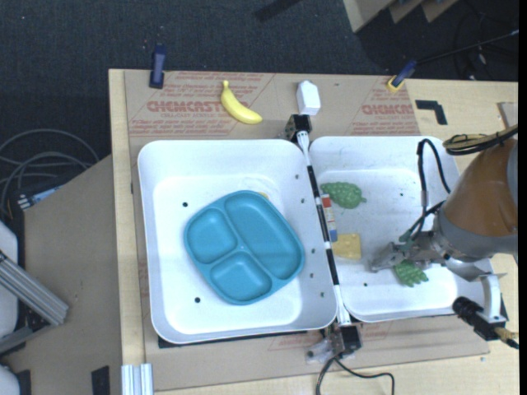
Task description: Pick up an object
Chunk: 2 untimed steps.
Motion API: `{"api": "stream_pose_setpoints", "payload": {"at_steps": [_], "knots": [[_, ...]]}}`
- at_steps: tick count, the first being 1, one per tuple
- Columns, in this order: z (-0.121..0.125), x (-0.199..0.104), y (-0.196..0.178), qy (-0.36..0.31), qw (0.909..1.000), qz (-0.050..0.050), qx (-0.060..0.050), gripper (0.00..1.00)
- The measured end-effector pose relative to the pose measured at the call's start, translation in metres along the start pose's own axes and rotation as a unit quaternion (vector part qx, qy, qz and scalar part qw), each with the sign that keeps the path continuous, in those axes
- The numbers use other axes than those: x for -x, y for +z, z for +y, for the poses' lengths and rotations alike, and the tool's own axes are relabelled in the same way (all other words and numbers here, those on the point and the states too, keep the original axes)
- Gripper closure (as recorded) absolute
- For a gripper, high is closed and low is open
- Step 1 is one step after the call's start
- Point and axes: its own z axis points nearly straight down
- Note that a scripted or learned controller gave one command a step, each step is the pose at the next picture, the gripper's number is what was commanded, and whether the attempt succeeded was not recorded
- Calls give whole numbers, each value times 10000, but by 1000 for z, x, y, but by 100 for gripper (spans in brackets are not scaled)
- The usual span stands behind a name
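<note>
Reaching into the right bin (370, 307), the pincer (401, 256) sits low by a small green leafy toy (411, 274), which lies just beside it toward the bin's near edge; whether the pincer is apart or together, I cannot tell; a yellow block (347, 246) lies to its left.

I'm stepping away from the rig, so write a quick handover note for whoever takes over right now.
Gripper: low in the right bin, right beside the small green toy; whether its fingers are closed can't be judged, and no grasp is visible.
Also in the right bin: a second green toy near the top and a yellow piece by the divider.
Left bin: blue divided plate.
Banana lies on the bench behind the bins.
Done: nothing lifted yet. Left: grasp and lift one object.
</note>
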Motion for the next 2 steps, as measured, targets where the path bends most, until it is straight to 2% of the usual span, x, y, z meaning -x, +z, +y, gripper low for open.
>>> {"api": "stream_pose_setpoints", "payload": {"at_steps": [1,2], "knots": [[64,48,-45,-12,10000,-13,29,0],[15,-16,0,-15,10000,5,2,0]]}}
